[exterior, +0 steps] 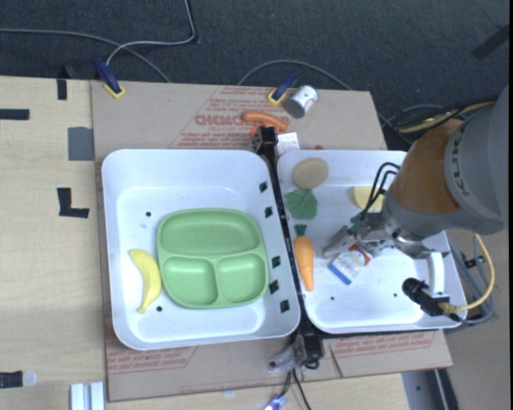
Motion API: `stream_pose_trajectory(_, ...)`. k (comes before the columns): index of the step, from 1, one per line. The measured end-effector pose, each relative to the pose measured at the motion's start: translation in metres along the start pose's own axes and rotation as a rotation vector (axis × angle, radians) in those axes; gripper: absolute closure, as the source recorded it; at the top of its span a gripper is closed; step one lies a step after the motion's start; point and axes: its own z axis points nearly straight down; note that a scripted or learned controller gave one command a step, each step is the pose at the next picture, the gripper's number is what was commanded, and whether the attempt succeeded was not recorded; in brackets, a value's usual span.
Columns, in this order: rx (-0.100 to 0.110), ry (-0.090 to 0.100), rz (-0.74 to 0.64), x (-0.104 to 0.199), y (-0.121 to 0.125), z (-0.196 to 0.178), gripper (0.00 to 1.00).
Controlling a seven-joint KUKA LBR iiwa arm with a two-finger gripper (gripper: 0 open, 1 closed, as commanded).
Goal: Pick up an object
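Small packet (348, 267) beneath the arm (436, 186) bent low over right bin (368, 314)

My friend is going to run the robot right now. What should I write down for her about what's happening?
Gripper: low in the right bin, over a small white-and-blue packet; I can't tell if it grips anything.
Right bin also has a carrot, a green leafy toy, a tan round piece and something yellow.
Left bin: green divided tray, banana.
Done: nothing visibly lifted yet.
Left: grasp one object and raise it.
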Motion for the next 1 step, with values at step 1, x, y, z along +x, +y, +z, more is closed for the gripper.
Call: stream_pose_trajectory(1,0.000,-0.001,0.000,-0.0004,0.0004,-0.0098,1.00)
